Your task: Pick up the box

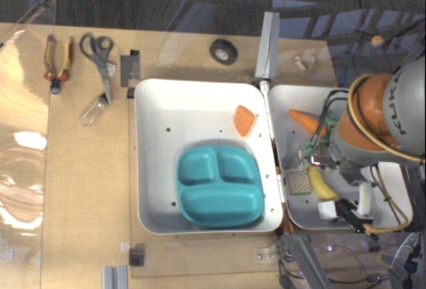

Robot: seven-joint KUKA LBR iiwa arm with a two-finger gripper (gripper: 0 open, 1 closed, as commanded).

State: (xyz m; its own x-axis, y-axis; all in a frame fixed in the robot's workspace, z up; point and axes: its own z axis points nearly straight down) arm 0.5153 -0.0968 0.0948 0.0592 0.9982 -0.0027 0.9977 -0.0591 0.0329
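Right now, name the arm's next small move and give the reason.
Probably ease the gripper down-left in the view, over the small patterned box, if that flat piece is the box. It lies by the left wall of the right bin, the gripper sits just up-right of it, and the banana crowds its right side.

The arm point(393, 118) is showing a rounded grey shell bearing dark lettering, an orange band beneath it, and black and yellow cables looping around the wrist.
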